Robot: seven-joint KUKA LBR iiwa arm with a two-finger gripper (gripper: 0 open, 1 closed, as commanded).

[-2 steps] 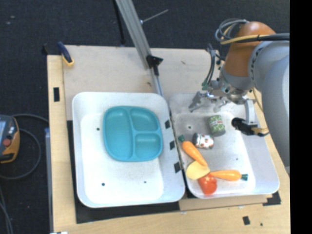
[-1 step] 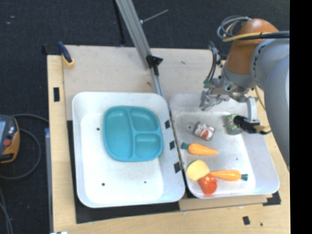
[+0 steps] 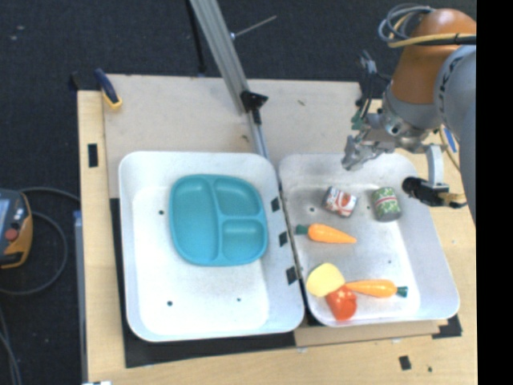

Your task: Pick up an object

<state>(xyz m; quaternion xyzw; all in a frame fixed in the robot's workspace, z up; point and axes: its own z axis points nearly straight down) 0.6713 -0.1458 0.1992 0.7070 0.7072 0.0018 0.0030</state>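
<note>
So the gripper (image 3: 353, 160) hangs over the right white bin's (image 3: 437, 239) back edge; can't tell its state. Nearest pick is the small red-and-white crumpled packet (image 3: 341, 201) just below: I'd drop straight down, centred.

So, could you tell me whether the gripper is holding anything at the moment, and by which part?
Nothing is held. The gripper hangs at the right bin's far edge, apart from the small can.
</note>
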